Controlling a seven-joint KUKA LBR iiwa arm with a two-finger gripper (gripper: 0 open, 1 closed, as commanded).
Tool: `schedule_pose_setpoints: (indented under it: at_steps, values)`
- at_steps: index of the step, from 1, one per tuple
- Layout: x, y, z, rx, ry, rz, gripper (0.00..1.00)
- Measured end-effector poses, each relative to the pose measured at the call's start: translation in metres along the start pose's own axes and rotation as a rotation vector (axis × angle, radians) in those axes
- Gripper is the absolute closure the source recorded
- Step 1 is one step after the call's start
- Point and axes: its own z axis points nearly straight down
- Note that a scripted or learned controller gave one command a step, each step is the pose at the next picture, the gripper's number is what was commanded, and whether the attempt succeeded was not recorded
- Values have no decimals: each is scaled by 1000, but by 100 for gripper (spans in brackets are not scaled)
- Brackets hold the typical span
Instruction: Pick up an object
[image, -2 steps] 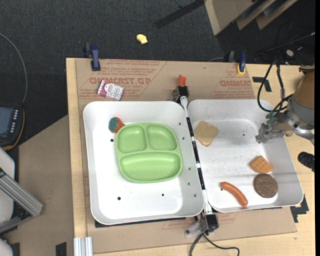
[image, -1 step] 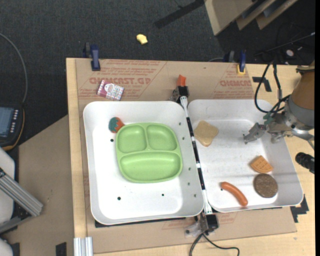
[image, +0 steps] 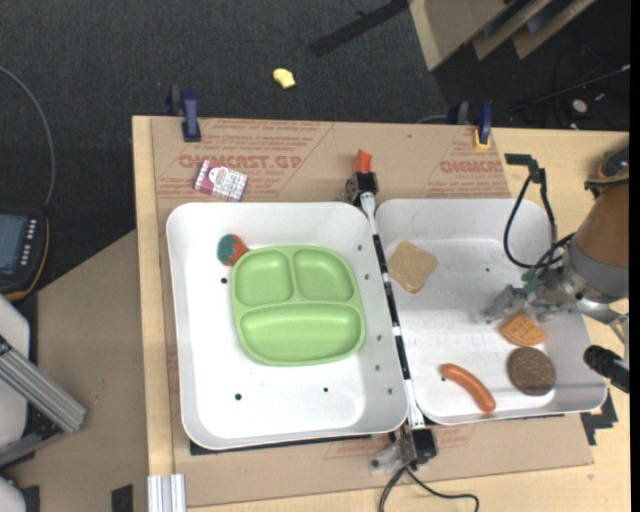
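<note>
While the arm (image: 605, 235) reaches in low over the right bin (image: 450, 300), its end effector (image: 512, 302) hangs just above the cracker (image: 523, 330); whether it is wide or narrow, I cannot tell.

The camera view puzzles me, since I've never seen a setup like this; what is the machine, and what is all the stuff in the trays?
One camera looks down at a slant on a bench with two shallow white bins. The grey arm reaching in from the right is a robot, and its hand hangs low over the right bin. That bin holds toy food: a slice of bread, a sausage, a brown patty and an orange cracker right beside the hand. The left bin holds a green divided plate and a small round toy. I cannot see that the hand holds anything.
</note>
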Motion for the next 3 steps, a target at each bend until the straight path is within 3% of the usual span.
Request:
schedule_pose_setpoints:
  at_steps: [1,2,3]
  values:
    - [-5,-36,11,-2,4,-3,0]
    - [-8,-55,10,-4,7,-7,0]
    - [23,-8,11,-9,-3,-8,0]
